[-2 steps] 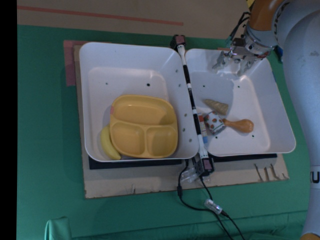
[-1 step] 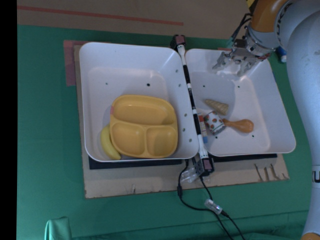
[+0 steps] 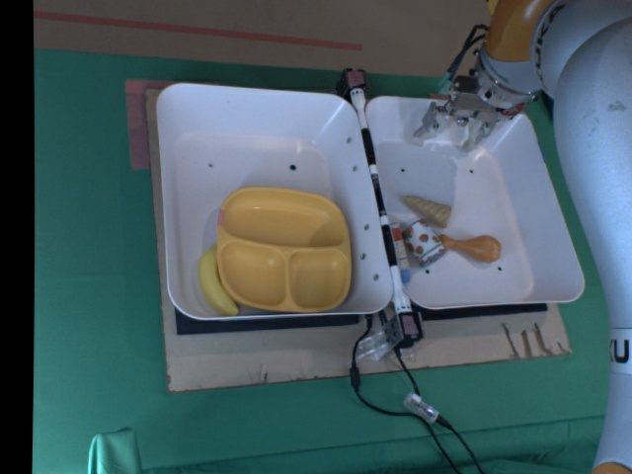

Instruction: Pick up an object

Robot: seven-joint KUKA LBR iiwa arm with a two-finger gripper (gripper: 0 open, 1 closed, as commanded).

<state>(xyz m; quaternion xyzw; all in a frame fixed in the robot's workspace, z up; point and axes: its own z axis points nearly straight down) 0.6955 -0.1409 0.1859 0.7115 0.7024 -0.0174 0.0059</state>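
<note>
two shallow white bins are seen side by side on a green-covered worktop [image 3: 89, 265], set on a sheet of brown cardboard [image 3: 276, 363]. the left bin [image 3: 197, 126] holds a yellow divided tray [image 3: 284, 250] with three compartments, and a yellow banana [image 3: 212, 284] is tucked against the tray's left edge, near the bin's front-left corner. the right bin [image 3: 533, 215] holds three small things grouped toward its front-left part: an ice-cream cone [image 3: 428, 208] lying on its side with the tip pointing left, a small red-and-white patterned cup [image 3: 425, 244] lying just beside the divider between the bins, and an orange-brown toy drumstick [image 3: 472, 248] whose thin end touches or nearly touches the cup.

the grey arm [image 3: 592, 117] is seen reaching in from the right, its orange band [image 3: 518, 13] above the wrist. the pincer [image 3: 452, 126] is held over the back part of the right bin, near the rear wall — well apart from the cone, the cup and the drumstick. its fingers appear spread wide (the tips point down toward the bin floor), and nothing is seen between them.

black cables [image 3: 395, 383] are seen trailing from the front of the divider across the cardboard.
</note>
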